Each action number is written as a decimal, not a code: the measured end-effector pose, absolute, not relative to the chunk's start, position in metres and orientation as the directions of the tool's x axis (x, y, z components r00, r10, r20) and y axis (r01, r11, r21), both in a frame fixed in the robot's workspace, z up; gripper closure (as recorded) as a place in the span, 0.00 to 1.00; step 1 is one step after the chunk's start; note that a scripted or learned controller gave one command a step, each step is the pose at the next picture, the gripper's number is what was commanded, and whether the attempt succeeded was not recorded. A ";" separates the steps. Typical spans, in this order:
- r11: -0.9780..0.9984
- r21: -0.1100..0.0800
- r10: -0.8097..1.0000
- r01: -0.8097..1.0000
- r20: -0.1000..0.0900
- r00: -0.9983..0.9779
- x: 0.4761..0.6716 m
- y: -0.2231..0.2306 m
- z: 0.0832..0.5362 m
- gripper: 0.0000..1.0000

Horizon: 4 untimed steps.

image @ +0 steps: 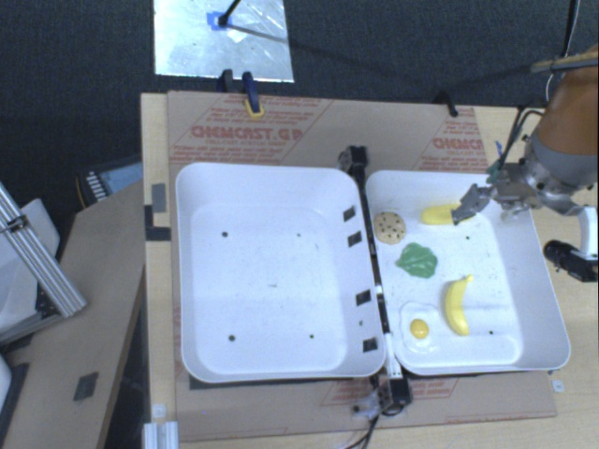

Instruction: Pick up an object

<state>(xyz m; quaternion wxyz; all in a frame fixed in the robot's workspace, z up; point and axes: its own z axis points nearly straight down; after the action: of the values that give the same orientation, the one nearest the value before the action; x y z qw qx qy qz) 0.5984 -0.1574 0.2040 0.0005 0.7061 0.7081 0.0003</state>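
Overhead, the gripper (475, 204) hangs at the right bin's (538, 279) two o'clock corner, just beside a yellow lemon-like piece (437, 215) — whether its fingers are apart or together I cannot tell. Around the bin's middle lie a cookie (389, 224) at ten o'clock, a green leaf (416, 260) at centre, a banana (456, 305) and fried egg (419, 327) toward six. The left bin (201, 279) sits alongside.

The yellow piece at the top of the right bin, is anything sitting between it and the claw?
Nothing visible does. The claw hangs right beside the yellow piece; the cookie, green leaf and banana lie apart, left and below.
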 end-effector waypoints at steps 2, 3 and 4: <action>0.013 0.008 1.000 1.000 0.002 -0.013 0.643 -0.079 0.241 1.00; 0.011 0.004 1.000 1.000 0.003 -0.011 0.608 -0.006 0.288 1.00; 0.010 0.006 1.000 1.000 0.003 -0.010 0.558 0.075 0.379 1.00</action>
<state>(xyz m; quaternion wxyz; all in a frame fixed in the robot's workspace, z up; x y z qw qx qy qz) 0.5580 0.0753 0.3792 0.0012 0.7034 0.7108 0.0030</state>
